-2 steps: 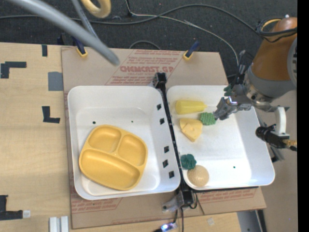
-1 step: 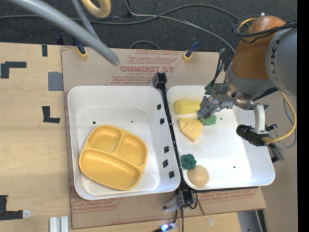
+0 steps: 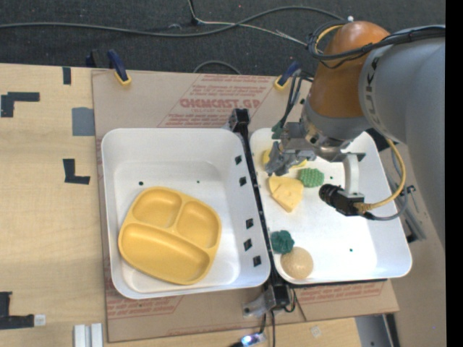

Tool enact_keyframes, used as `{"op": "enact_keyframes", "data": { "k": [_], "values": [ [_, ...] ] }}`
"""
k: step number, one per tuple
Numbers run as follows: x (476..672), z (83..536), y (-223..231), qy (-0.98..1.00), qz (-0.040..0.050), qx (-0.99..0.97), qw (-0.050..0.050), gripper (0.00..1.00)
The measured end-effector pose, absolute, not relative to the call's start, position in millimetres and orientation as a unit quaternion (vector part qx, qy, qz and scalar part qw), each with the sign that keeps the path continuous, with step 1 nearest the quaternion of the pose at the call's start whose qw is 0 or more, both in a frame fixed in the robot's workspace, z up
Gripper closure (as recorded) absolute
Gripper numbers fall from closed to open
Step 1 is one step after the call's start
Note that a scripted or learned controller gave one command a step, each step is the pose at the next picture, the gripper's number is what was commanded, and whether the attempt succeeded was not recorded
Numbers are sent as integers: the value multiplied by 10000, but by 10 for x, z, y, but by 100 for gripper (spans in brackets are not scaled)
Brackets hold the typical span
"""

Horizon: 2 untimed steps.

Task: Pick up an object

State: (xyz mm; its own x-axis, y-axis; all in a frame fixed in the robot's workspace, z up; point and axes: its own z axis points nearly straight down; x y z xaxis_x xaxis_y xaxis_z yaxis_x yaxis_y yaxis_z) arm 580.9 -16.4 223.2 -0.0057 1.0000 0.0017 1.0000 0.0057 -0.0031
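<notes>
Yellow cheese (image 3: 286,192) lies just below the claw (image 3: 281,162), nearer the bin's (image 3: 376,266) left wall; claw's state unclear.

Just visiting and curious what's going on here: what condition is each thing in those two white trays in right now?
Yellow divided plate: right way up, flat in left bin.
Cheese wedge: lying loose in right bin.
Light green piece: lying loose.
Dark green piece: lying loose.
Beige round piece: lying loose.
End effector: low, above cheese wedge.
</notes>
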Motion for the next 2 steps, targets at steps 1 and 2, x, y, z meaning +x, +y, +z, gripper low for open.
{"op": "enact_keyframes", "data": {
  "k": [1,2],
  "values": [
    [5929,2319,326,-7094,-3,-7048,7,100],
    [6072,2217,921,-7096,3,-7046,9,100]
  ]
}}
